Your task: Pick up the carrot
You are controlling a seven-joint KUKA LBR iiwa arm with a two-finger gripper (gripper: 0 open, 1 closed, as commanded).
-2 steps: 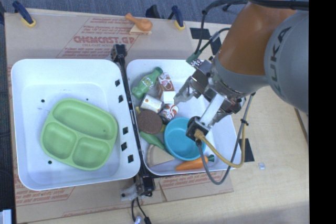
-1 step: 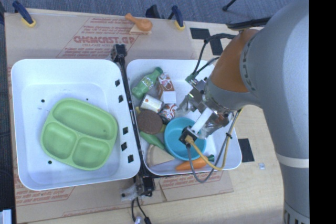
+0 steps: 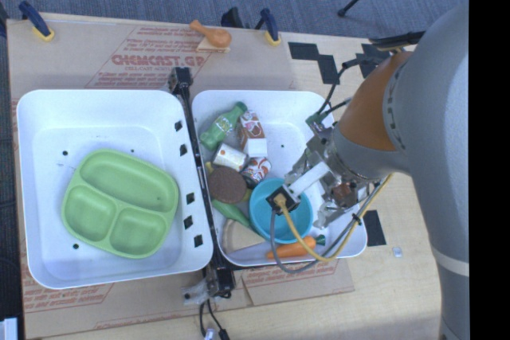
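Observation:
The carrot (image 3: pixel 293 250) is orange with a green top and lies flat along the front wall of the right bin (image 3: pixel 263 101). A yellow cable loops across it. My gripper (image 3: pixel 333 197) hangs over the right side of that bin, just above and to the right of the carrot, beside a blue bowl (image 3: pixel 263 212). The wrist and arm cover the gripper from above. Nothing can be seen held in it.
The right bin also holds a green bottle (image 3: pixel 223 126), small cartons (image 3: pixel 253 131), a brown disc (image 3: pixel 227 185) and a green vegetable (image 3: pixel 229 211), crowded on its left half. In the left bin (image 3: pixel 48 123) lies a green divided plate (image 3: pixel 119 203).

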